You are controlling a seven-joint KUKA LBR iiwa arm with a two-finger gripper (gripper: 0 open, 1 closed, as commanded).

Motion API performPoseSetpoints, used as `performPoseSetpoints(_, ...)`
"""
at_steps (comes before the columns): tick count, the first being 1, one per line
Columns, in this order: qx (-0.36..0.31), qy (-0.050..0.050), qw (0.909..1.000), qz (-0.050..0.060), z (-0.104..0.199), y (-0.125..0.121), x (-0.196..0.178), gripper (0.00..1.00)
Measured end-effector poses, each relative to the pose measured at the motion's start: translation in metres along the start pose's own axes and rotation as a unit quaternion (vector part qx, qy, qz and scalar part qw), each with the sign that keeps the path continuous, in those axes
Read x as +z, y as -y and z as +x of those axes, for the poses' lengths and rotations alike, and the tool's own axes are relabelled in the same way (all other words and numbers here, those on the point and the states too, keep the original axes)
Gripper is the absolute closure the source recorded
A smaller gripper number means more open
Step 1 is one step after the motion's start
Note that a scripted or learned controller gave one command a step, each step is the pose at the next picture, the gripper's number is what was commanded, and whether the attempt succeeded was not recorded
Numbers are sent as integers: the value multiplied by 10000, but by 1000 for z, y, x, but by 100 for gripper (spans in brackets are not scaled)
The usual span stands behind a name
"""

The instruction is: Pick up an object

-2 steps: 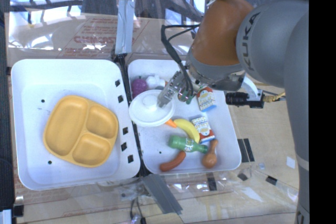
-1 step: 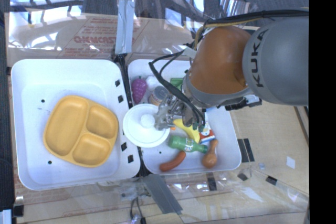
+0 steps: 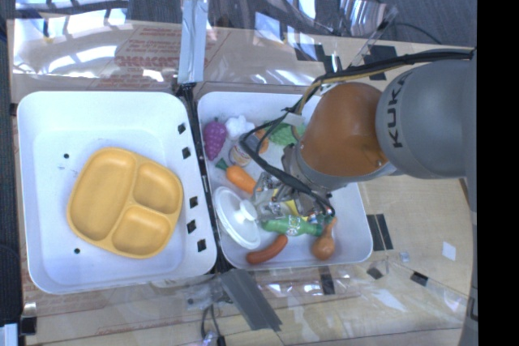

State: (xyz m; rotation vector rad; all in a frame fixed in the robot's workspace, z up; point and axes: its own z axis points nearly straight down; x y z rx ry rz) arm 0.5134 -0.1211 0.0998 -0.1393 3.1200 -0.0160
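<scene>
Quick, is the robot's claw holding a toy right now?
Gripper: cannot be told. It is down among the toys in the right bin, and the arm hides its tips.

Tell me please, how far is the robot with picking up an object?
Done: the arm has reached into the right bin, and the gripper sits low among the toy food, near the green item and the white dish. In hand: nothing can be seen held. Left: gripping one item and lifting it. The yellow tray lies alone in the left bin.
</scene>
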Motion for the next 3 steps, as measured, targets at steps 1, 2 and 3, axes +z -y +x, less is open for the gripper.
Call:
performPoseSetpoints(1, -30, 19, 10000, -19, -2, -4, -3, 0)
performPoseSetpoints(2, 598, 9, 9982, 22, -36, -11, -4, 0)
performPoseSetpoints(3, 603, 71, 9981, 69, -39, -6, -16, 100)
